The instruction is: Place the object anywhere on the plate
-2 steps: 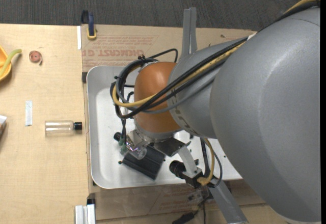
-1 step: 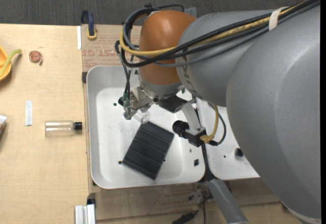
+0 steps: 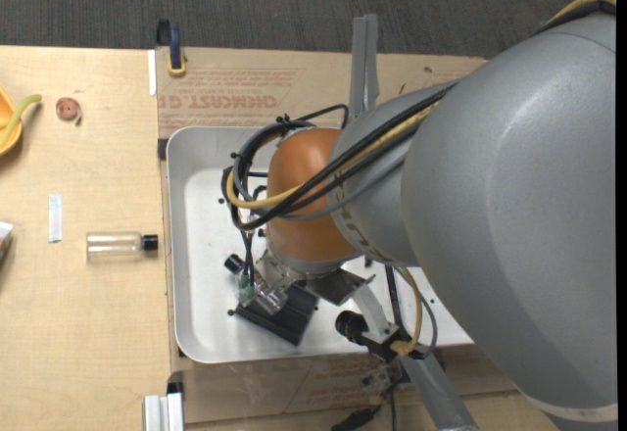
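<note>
Gripper (image 3: 265, 300) low inside white bin (image 3: 191, 223), near its front wall. Grip state: cannot tell. Risks: wall strike, loose cables (image 3: 242, 192) snagging, misplaced drop.

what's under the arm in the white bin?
Bare white floor of the white bin shows left of the arm. The hand sits low near the bin's front edge. Whatever lies directly beneath the arm and hand, plate included, is covered.
</note>
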Motion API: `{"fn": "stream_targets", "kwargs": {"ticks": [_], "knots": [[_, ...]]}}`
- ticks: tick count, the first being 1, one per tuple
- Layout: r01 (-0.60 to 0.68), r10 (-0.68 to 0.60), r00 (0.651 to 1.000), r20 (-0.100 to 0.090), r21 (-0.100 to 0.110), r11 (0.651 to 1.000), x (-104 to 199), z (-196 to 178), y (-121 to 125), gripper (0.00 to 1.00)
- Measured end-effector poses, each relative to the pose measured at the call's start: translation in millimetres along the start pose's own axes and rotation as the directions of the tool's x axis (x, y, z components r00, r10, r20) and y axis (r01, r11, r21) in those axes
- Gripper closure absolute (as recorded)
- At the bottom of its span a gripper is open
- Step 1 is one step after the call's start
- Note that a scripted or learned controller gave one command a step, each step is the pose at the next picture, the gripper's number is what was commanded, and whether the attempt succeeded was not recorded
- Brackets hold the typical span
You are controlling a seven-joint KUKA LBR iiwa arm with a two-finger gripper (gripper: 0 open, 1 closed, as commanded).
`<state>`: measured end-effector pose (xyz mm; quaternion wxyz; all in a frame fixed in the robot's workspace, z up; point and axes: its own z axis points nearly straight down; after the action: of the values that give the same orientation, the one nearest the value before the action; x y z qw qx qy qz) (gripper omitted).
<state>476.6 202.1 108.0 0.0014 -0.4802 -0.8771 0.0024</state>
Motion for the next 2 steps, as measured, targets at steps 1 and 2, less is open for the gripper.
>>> {"fn": "stream_targets", "kwargs": {"ticks": [1, 2], "knots": [[0.018, -0.018, 1.0, 0.002, -0.003, 1.0, -27.5, -264.8, 18.9, 1.0], [0.432, -0.432, 0.902, 0.002, -0.002, 0.902, 11.3, -128.2, 7.8, 1.0]]}}
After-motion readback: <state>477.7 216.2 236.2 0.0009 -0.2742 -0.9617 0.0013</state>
